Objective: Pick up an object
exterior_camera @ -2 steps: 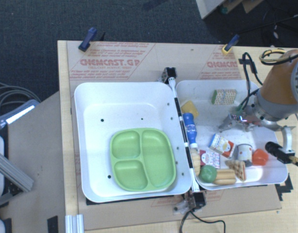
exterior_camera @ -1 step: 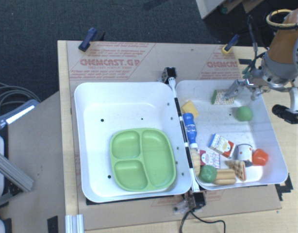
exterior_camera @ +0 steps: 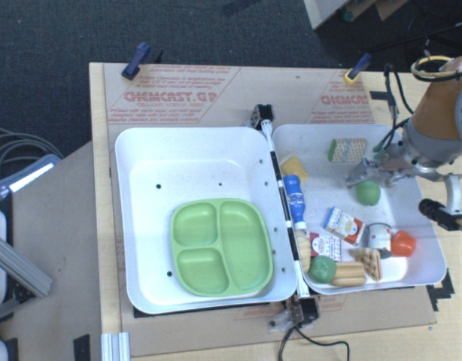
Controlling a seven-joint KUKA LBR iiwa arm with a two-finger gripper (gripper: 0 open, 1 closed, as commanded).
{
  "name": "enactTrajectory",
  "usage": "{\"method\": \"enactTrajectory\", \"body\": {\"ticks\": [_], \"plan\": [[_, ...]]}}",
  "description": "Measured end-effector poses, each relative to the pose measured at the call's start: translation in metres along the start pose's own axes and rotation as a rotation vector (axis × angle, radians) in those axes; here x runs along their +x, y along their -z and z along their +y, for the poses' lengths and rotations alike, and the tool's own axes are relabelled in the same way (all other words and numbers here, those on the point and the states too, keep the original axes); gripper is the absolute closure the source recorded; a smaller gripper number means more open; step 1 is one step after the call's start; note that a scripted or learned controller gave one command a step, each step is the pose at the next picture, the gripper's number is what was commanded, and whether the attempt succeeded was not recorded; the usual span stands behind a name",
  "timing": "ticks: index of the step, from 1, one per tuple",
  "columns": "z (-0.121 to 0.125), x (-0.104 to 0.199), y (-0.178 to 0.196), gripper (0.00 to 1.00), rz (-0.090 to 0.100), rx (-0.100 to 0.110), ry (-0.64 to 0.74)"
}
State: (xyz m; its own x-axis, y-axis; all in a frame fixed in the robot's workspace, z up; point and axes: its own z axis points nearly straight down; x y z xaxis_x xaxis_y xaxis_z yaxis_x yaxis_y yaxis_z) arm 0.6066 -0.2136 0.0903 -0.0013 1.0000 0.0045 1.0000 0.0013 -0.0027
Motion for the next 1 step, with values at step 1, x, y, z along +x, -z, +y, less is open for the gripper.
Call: {"method": "enactTrajectory", "body": {"ticks": [1], "plan": [[-0.0250, 0.0250, -0.0059, 0.00, -0.004, -0.001, -0.001]]}}
